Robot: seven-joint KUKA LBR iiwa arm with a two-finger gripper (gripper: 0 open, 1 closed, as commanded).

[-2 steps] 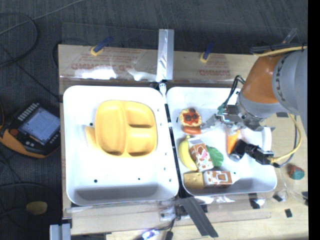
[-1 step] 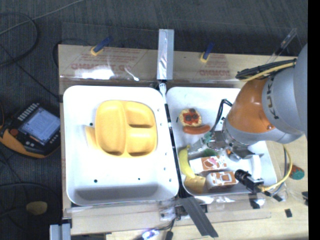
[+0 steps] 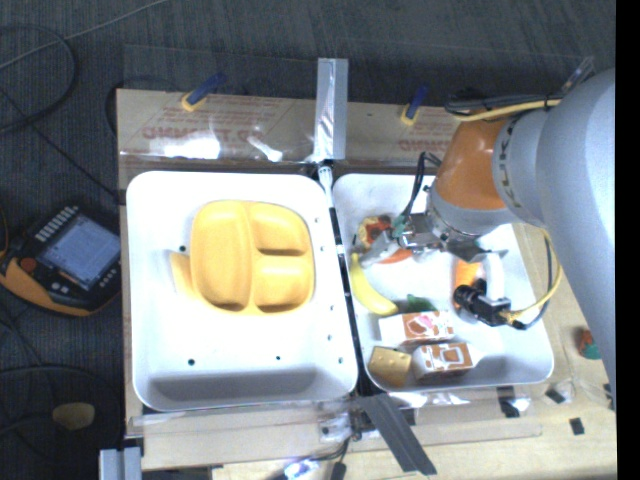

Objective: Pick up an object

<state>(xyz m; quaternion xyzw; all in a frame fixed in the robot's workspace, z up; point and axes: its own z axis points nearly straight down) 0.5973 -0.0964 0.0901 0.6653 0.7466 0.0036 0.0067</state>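
My arm [image 3: 560, 158] reaches over the right bin [image 3: 535, 363]. Left bin [image 3: 150, 298] holds a yellow tray [image 3: 250, 256]. My claw [image 3: 385, 248] is low in the right bin's upper left, over a small orange item [image 3: 375, 230]; can't tell its state. Banana [image 3: 368, 290] lies just below the claw, two cartons [image 3: 432, 343] near the front wall, brown block [image 3: 390, 366] beside them.

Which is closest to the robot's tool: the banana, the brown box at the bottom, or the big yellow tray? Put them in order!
Measured from the tool in the camera view:
1. Banana: just below the tool, in the right bin.
2. Brown box: farther down, at the right bin's bottom left corner.
3. Yellow tray: farthest, over in the left bin.
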